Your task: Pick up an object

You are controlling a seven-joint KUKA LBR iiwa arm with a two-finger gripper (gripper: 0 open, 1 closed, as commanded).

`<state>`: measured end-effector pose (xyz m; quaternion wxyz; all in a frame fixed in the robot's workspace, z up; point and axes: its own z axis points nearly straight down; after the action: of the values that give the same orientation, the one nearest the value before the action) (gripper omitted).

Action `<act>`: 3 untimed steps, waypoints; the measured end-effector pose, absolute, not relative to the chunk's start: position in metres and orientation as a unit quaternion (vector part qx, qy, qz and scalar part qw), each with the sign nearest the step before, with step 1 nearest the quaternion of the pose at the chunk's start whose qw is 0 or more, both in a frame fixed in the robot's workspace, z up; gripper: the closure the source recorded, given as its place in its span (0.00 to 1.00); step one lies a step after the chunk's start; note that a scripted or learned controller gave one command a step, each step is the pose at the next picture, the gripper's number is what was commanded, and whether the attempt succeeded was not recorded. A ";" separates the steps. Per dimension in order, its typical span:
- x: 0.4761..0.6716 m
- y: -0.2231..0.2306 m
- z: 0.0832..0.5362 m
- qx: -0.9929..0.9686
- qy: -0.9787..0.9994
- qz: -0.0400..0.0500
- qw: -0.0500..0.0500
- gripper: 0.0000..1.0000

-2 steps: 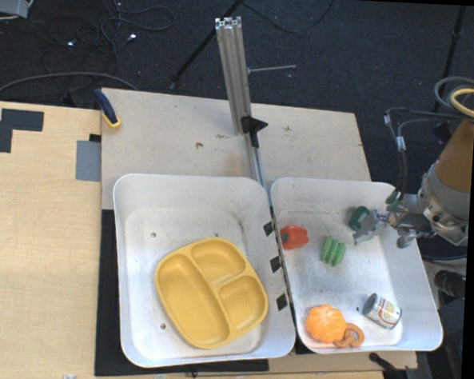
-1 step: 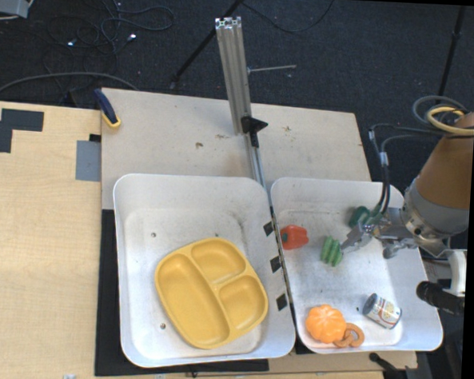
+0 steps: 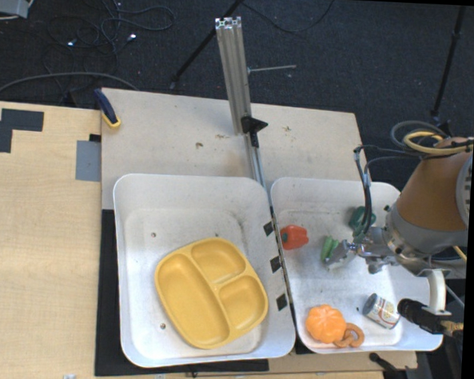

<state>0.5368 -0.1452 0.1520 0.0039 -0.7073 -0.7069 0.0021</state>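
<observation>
We see the claw (image 3: 339, 255) low in the right white bin (image 3: 320, 199), beside a small green object (image 3: 329, 247); we cannot tell its state.

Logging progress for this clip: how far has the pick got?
Nothing looks picked yet. The gripper is down in the right bin beside a green object; whether it grips it is unclear. The red object, orange object and can lie untouched. Lifting remains.
</observation>
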 end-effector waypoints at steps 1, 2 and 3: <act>0.540 -0.139 0.105 -0.708 -0.706 0.002 0.004 0.00; 0.541 -0.141 0.117 -0.709 -0.705 0.001 0.003 1.00; 0.534 -0.139 0.163 -0.709 -0.706 0.000 -0.001 1.00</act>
<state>0.5344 -0.1389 0.1626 -0.0006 -0.7086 -0.7056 -0.0004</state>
